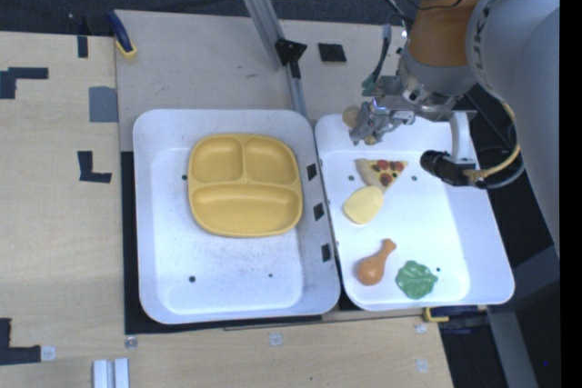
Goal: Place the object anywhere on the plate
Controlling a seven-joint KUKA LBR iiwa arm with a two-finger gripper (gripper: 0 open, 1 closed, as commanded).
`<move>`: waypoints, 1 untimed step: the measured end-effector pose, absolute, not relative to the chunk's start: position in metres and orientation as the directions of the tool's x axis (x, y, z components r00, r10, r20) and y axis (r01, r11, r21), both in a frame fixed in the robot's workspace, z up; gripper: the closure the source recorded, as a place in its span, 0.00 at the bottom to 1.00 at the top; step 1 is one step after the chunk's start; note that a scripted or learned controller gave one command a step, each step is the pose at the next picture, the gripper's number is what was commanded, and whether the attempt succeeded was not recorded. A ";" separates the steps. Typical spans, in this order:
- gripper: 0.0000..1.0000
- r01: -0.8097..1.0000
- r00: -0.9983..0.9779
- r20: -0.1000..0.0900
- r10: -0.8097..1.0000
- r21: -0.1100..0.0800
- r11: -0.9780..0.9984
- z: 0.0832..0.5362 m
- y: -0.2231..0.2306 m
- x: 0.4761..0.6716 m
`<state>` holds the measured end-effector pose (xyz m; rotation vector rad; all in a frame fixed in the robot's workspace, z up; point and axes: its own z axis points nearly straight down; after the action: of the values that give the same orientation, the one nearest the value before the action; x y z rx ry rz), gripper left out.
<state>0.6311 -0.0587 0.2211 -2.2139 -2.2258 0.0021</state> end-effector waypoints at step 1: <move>1.00 1.000 -0.007 0.002 1.000 -0.002 0.007 0.231 -0.003 0.621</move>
<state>0.6208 -0.0028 0.2307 -2.2120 -2.2269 0.0003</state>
